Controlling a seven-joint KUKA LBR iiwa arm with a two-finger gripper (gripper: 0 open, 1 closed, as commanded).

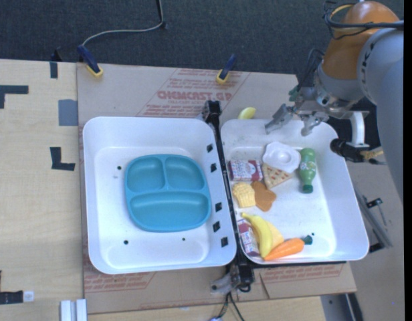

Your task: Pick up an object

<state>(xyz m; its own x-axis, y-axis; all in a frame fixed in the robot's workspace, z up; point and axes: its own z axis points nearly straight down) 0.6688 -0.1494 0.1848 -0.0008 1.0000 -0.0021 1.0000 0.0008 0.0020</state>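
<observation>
You see 2 shallow white bins: the left bin (99, 199) bears a blue 3-compartment plastic tray (168, 192). Above the right bin's (340, 212) far rim, the two-finger gripper (294, 120) hangs spread, pinching nothing. The green plastic bottle (307, 169) lies below it, beside a white cup (281, 156).

The pale wooden desk (32, 179) carries a sheet of brown cardboard (186, 92), held at its far edge by two blue-and-yellow clamps (90, 60). Two shallow white bins lie on the cardboard side by side, the left bin (102, 199) touching the right bin (340, 212)
</observation>
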